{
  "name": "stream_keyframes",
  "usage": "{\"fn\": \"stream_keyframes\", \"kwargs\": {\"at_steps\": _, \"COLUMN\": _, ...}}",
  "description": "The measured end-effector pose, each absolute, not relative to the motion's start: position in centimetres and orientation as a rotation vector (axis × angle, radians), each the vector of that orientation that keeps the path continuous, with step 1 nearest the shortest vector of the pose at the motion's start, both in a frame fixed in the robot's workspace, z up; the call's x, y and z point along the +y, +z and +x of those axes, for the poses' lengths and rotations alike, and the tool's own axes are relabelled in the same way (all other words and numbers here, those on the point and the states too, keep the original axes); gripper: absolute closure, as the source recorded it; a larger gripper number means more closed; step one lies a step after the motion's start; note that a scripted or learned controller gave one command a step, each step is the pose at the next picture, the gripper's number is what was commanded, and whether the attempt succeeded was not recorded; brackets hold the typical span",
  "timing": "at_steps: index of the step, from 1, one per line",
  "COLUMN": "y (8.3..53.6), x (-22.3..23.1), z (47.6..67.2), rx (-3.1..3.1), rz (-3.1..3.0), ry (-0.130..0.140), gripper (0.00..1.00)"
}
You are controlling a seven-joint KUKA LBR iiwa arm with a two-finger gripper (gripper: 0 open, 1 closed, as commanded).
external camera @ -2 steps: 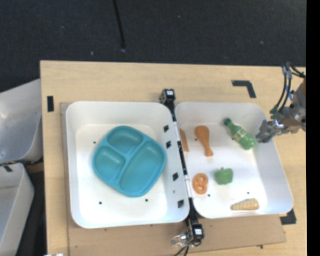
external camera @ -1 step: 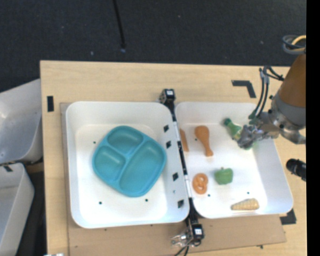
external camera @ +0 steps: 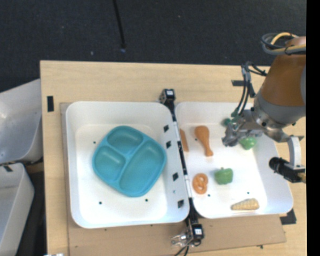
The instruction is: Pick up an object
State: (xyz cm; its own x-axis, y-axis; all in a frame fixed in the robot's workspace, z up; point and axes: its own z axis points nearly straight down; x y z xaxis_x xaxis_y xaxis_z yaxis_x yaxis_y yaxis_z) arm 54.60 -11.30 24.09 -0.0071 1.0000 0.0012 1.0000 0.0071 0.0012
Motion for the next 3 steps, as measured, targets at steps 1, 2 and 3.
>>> {"fn": "stream_keyframes", "kwargs": {"at_steps": 1, "y": 25.2, "x": -6.0, "z": 53.8, "rx": -2.230, "rz": -2.212, "ry": -0.004, "gripper": 1.00}}
{"fn": "stream_keyframes", "kwargs": {"at_steps": 2, "y": 24.0, "x": -1.1, "z": 52.7, "rx": -2.228, "rz": -2.215, "ry": -0.001, "gripper": 1.00}}
{"fn": "stream_keyframes", "kwargs": {"at_steps": 3, "y": 23.5, "x": 3.4, "z": 51.6, "rx": -2.228, "rz": -2.214, "ry": -0.001, "gripper": 1.00}}
